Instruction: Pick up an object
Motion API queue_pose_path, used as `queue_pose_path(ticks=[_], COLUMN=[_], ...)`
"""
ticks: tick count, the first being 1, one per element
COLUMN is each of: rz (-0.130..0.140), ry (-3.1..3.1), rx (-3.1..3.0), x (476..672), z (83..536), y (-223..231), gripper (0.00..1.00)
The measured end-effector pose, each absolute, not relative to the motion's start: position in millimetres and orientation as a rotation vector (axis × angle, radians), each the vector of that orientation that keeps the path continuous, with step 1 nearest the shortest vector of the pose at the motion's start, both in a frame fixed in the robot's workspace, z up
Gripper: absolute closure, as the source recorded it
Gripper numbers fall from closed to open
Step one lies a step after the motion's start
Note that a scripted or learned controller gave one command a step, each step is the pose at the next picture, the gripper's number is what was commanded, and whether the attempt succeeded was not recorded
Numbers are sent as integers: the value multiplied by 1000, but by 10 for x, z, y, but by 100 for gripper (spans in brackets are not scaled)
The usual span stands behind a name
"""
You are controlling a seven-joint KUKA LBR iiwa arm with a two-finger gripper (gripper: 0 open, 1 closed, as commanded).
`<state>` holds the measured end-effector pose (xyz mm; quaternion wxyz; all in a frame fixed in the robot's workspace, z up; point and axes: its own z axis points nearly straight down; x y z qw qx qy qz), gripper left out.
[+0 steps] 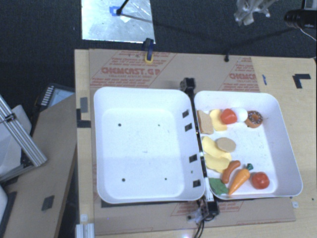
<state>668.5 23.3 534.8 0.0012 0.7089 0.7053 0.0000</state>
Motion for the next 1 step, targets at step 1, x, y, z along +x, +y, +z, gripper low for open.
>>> queue_pose_path(ticks=[1], rz=[1], ry=[2213], rx=[2224], x=[6681], z=[5354], y=[-433], gripper=[100])
